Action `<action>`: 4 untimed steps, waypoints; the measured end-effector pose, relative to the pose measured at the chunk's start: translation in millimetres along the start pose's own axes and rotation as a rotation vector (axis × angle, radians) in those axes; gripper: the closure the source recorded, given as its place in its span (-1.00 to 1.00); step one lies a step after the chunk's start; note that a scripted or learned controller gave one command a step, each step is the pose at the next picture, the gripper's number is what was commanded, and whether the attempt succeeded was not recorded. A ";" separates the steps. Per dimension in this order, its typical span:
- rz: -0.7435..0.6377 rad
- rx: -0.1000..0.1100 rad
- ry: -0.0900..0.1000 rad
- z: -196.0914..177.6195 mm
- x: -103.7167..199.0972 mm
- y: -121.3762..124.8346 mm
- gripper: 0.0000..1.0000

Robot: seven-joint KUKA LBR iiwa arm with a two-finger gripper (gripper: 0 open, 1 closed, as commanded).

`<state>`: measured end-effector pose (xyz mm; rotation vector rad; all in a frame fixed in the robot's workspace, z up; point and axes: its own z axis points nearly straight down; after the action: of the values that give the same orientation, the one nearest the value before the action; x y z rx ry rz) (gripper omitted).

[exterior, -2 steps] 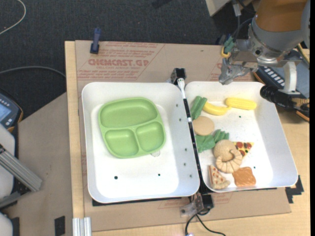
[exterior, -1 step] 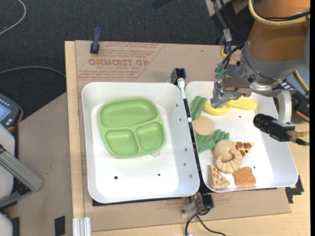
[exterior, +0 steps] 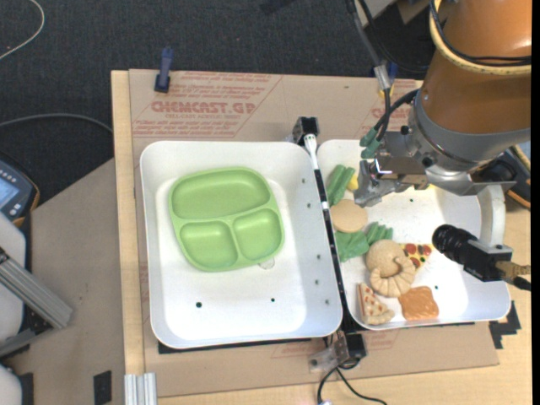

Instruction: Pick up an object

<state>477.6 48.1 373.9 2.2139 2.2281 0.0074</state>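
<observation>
Toy food pieces, among them a round tan plastic cookie (exterior: 348, 218) and a coiled beige croissant (exterior: 390, 268), are seen in the right white bin (exterior: 472, 310), right of centre. Above them the gripper (exterior: 371, 191) is poised; its opening cannot be told. A green divided plate (exterior: 225, 218) is seen in the left bin (exterior: 228, 310).

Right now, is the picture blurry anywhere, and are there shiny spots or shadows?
In the camera view, the big orange and grey arm near the lens looks soft and out of focus, while the green tray and the toy food look sharper; the right bin is bright, almost washed out under the light; the left bin shows a soft shadow along the tray's lower edge.
</observation>
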 end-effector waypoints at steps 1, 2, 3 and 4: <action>0.007 0.015 -0.004 96.1 2.0 -0.3 1.00; 0.002 -0.015 0.002 -52.8 28.7 3.6 1.00; 0.005 0.000 -0.003 -55.2 27.6 2.9 1.00; 0.017 0.015 -0.006 48.2 -62.5 -0.5 1.00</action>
<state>477.7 -14.2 325.4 2.2363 2.2137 -0.0160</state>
